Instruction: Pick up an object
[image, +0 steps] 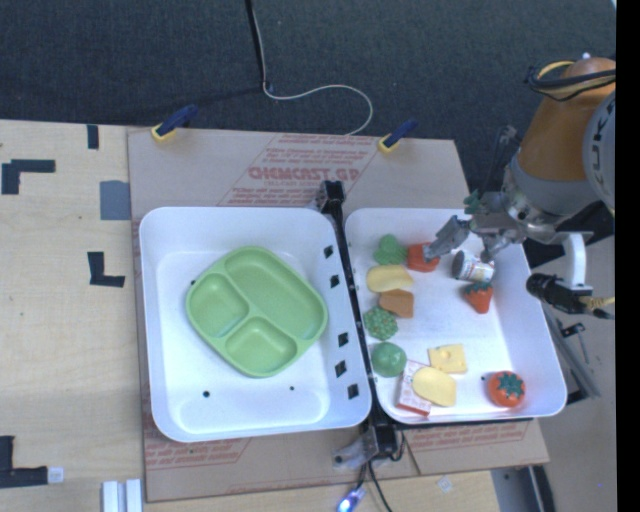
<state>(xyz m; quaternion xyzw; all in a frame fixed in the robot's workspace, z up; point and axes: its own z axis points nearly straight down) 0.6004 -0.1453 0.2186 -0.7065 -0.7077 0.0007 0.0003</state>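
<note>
Dark carpet is showing behind the wooden bench (60, 300), and a flat brown cardboard sheet (290, 165) is lying on it under two shallow white bins. The grey arm (570, 130) with its orange band is reaching in over the right bin (530, 330). Its claw (458, 242) is hanging low over the top of that bin, with its thin metal fingers spread apart. Nothing is sitting between them.

Just beside the claw, toward the left bin, a small red toy (423, 258) is lying, close to one fingertip. Right under the claw a little round can (470, 268) is lying on its side, and next to that a small red and green strawberry shape (479, 296) is resting. Further left of the claw, a bumpy green ball (390, 248), a smooth yellow lump (388, 278) and a brown chunk (397, 303) are sitting near the wall between the bins. Well below the claw, yellow cheese pieces (447, 358) and a round red tomato toy (505, 389) are lying.

Far left of the claw, a smooth green plastic tray (256, 310) with three hollows is sitting tilted in the left bin (170, 380).
</note>
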